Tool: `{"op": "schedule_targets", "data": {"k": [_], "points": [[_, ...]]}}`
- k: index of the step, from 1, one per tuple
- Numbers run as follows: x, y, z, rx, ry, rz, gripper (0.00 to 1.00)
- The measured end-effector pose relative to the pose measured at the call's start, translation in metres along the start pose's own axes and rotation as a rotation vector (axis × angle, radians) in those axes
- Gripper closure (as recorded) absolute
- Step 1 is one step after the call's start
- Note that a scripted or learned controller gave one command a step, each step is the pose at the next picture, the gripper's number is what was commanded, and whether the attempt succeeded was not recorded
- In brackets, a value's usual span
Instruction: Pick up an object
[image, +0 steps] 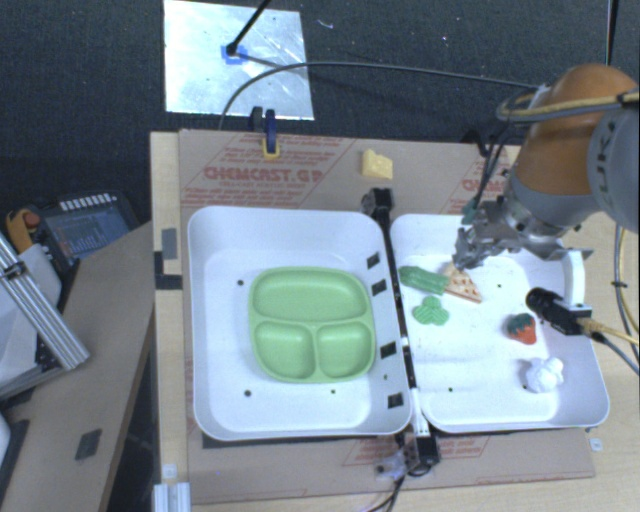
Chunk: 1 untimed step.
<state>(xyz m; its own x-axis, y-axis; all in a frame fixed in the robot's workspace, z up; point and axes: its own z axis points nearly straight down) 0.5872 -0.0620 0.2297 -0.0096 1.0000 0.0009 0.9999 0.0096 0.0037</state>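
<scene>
Dark carpet floor (80, 90) surrounds the wooden bench (165, 330) — a shiny metal sheet (240, 60) lies beyond it

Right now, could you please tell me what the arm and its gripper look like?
The arm is bulky and rounded, grey, with a broad orange band above the wrist. Thin dark cables run along the band's left side. The gripper is small, grey and metallic.

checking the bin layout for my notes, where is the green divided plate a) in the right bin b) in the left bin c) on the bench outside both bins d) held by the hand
b: the green divided plate lies flat in the left bin, while the hand is over the right bin, near the pizza slice toy.
</scene>
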Motion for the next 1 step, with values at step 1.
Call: {"op": "schedule_targets", "data": {"k": [1], "points": [[0.0514, 0.0128, 0.0004, 0.000, 0.001, 0.000, 1.00]]}}
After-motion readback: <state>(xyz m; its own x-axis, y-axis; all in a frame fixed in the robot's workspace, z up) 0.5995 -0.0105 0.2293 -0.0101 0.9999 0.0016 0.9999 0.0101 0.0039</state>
